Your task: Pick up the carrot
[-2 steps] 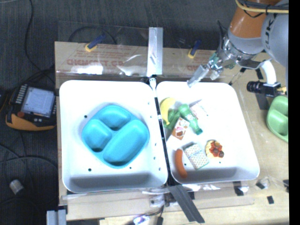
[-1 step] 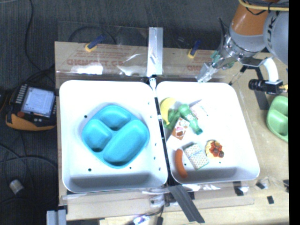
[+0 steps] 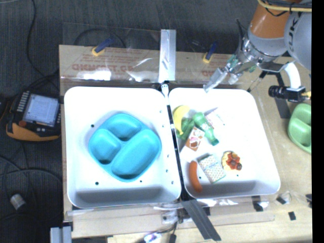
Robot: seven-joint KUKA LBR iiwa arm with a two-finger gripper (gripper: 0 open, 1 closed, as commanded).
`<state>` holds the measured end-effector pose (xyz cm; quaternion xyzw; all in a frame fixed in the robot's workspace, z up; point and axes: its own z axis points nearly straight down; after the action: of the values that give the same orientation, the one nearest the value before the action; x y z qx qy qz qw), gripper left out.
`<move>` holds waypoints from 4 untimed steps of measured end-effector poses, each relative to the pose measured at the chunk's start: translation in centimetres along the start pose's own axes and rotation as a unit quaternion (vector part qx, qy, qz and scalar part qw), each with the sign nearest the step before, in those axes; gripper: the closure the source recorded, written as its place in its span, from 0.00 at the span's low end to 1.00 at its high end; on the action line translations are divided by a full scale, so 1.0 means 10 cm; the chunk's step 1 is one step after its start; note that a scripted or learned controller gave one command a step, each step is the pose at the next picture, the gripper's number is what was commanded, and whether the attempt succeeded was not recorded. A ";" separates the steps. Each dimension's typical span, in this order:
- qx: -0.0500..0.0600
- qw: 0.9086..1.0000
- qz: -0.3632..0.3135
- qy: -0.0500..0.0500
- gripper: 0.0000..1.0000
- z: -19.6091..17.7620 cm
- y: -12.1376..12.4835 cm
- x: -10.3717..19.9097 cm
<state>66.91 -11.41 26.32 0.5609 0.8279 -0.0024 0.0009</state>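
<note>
Carrot point(image 3: 195, 176) lies near the front-left corner of the right bin point(image 3: 263, 135), beside the checkered packet point(image 3: 212, 168), free to be taken from above. Further back sits a cluster of toy foods, including a green bottle point(image 3: 205, 126). The gripper point(image 3: 213, 82) hangs over the bin's far rim, well apart from the carrot, touching nothing; whether clenched or released cannot be told.

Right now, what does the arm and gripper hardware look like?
The arm has an orange band and a rounded grey link at the frame's right edge. Dark cables run over the band's top. The gripper is slim, metallic grey, tapering to a point, with small green bits near its base.
</note>
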 end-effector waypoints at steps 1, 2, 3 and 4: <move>0.000 1.000 0.000 0.000 0.00 0.00 0.00 0.00; -0.001 0.996 -0.092 0.001 0.00 0.50 -0.34 0.10; -0.002 0.985 -0.174 0.001 0.00 1.47 -0.50 -0.12; -0.003 0.977 -0.215 0.002 0.00 0.48 -0.47 0.19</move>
<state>61.84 -11.43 21.53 0.3703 0.9289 0.0011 0.0009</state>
